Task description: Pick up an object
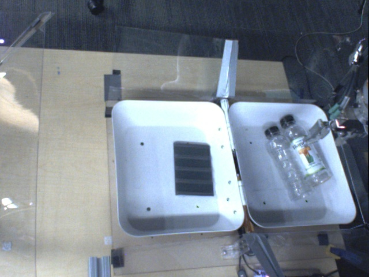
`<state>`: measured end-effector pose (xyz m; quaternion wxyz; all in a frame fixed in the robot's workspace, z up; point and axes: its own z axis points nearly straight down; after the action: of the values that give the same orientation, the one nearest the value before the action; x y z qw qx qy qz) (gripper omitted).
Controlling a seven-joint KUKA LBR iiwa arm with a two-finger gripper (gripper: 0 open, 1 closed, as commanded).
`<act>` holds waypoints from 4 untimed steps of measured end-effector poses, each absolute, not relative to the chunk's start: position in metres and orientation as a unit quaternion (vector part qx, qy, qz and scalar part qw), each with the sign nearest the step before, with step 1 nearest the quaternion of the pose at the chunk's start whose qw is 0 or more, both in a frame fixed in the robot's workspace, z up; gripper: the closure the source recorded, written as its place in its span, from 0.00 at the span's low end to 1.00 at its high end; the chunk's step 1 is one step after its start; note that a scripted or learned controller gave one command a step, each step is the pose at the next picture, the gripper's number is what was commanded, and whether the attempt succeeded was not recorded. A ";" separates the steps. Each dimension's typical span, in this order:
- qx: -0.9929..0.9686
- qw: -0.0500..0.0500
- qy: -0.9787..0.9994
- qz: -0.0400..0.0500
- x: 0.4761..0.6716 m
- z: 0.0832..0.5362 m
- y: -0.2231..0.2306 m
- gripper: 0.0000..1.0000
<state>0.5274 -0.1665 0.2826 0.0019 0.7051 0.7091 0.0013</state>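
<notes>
Clips and wires [253, 258] are seen at the near edge of the table [63, 172], just below the two white bins. A dark ribbed pad [193, 168] is laid flat in the middle of the left bin [130, 154]. Two clear plastic bottles with black caps are laid side by side in the right bin [340, 206], touching each other. One bottle [283, 161] is bare, and the other, the labelled bottle [307, 154], lies on the side closer to the arm. Their long sides run from the caps, at the far left, down to the near right.

The hand [320, 128] is found at the far right corner of the right bin, just beside the labelled bottle's upper part. It looks blurry there, so whether it is open or closed cannot be told, and nothing can be said to be held. The labelled bottle lies down and to the left of the hand, so it is probably the easier one to reach. The bin's right wall is close to that bottle, so little room is left on that side. More open floor is left near the bin's left wall and near edge.
</notes>
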 end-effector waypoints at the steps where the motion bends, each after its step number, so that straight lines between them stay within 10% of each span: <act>1: 0.569 0.004 0.822 0.002 0.555 0.294 -0.161 0.00; 2: 0.513 0.005 0.858 0.002 0.607 0.139 -0.198 0.00; 3: 0.490 0.005 0.872 0.002 0.666 0.226 -0.165 0.00; 4: 0.428 0.006 0.904 0.002 0.669 0.145 -0.181 0.00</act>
<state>0.6693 -0.1813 0.1449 0.0057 0.4285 0.9035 0.0018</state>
